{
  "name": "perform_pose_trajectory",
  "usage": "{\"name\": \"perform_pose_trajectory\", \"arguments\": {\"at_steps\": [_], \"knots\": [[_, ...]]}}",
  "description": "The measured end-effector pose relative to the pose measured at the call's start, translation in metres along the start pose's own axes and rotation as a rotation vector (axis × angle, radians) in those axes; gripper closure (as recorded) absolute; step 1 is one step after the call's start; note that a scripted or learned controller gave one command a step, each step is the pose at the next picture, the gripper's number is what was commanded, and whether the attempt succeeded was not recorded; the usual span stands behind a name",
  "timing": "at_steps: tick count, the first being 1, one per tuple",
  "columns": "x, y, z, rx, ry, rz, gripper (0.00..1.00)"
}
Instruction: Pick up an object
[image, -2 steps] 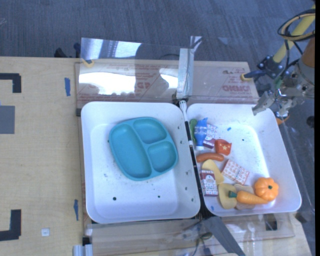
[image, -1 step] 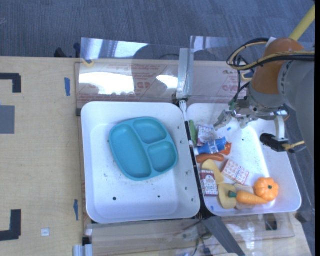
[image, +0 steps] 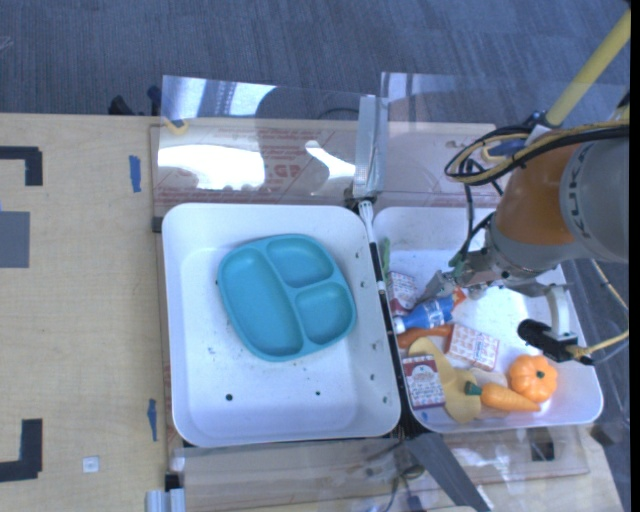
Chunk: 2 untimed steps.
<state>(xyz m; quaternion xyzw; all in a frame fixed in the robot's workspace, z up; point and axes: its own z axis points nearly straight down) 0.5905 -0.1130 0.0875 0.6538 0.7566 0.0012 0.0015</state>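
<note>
Several small objects lie heaped in the right-hand shallow white bin (image: 585, 400), and any one of them would serve the task: a small bottle with a blue label and red cap (image: 425, 318), a little orange plastic pumpkin (image: 533, 378), an orange toy carrot (image: 508, 399), a yellow banana-shaped piece (image: 452, 385), and a few flat printed cartons (image: 474, 347). They touch or overlap one another, crowded toward the bin's inner wall.

The two-finger gripper (image: 450, 285) sits low over the upper end of this pile, just beside the bottle. Whether it is released or clenched cannot be told from this angle, and nothing can be seen caught in it.

Beyond the divider, the left-hand white bin (image: 190, 400) holds a turquoise plastic divided plate (image: 287, 295), well apart from the pile.

The risks I judge from here come from the crowding. A closing grasp could catch two items at once, or nudge the rounded bottle so it rolls aside. The flat cartons offer little to pinch. Working so near the bin wall, a finger might also strike the rim or divider instead of settling around anything.
</note>
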Motion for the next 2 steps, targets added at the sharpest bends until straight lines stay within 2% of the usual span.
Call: {"name": "perform_pose_trajectory", "arguments": {"at_steps": [1,2], "knots": [[-0.002,0.002,-0.012,-0.008,-0.004,0.002,1.00],[0.081,0.025,-0.101,-0.004,0.002,0.144,1.00]]}}
